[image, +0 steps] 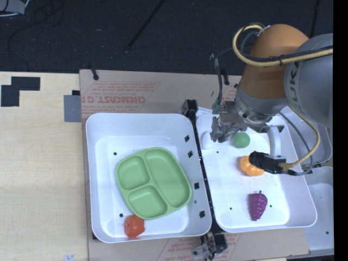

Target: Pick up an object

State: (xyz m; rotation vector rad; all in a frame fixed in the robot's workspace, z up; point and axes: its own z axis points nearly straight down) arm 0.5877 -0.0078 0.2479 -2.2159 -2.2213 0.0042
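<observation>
My gripper [219, 131] hangs over the back left of the right bin [228, 200], low above its floor. A small green ball [240, 140] lies just to its right, close beside it but not held. An orange piece [250, 166] sits further forward, partly covered by a black part of the arm. A purple bunch of grapes [258, 205] lies near the bin's front. The grey arm with its orange band [272, 53] comes in from the upper right.
The left bin [99, 145] holds a green divided plate [153, 182] and a red fruit [134, 225] at its front. A black divider [197, 162] runs between the bins. Cardboard lies under both, with pale bench to the left.
</observation>
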